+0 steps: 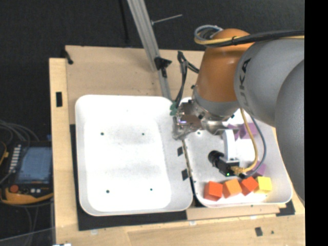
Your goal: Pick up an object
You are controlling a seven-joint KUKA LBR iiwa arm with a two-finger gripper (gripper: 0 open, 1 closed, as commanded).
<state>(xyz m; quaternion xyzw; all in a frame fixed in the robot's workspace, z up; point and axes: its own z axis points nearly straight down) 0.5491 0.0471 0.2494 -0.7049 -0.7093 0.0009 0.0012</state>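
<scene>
Blocks [237, 187] along right bin's [285, 181] near edge, arm [230, 81] overhead, perhaps hiding others.

Light plywood bench [102, 76] on dark carpeted floor [51, 14]. Black mat [75, 178] under the bins. Slanted aluminium pole [146, 29] rises from bench rear. Left of bench: teach pendant [28, 170] with blue screen, orange base, grey cables [15, 129].
</scene>
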